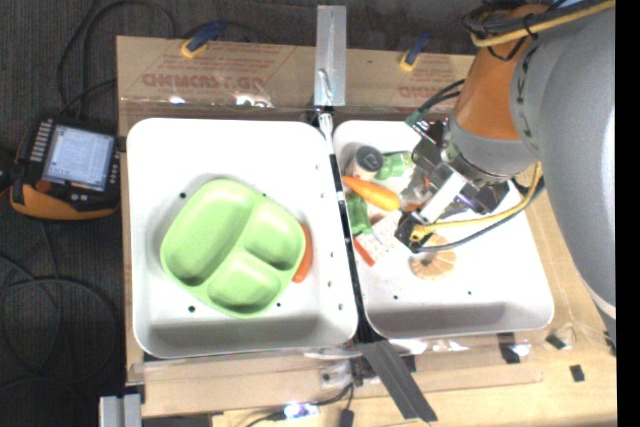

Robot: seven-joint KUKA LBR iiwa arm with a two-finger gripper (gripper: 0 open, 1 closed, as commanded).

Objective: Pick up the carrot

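Observation:
The carrot (371,193), orange and lying slantwise, rests in the right bin (480,300) near that bin's left wall. My gripper (413,183) hangs just right of the carrot's thick end, low over the bin floor and partly hidden under the wrist. From this angle I cannot tell whether it touches the carrot.
Around the carrot lie a grey round thing (369,158), a green item (396,161), a dark green piece (355,214), a red and white piece (367,246) and a tan disc (433,265). In the left bin (150,315), a green divided plate (235,245) has an orange strip (303,255) at its right edge.

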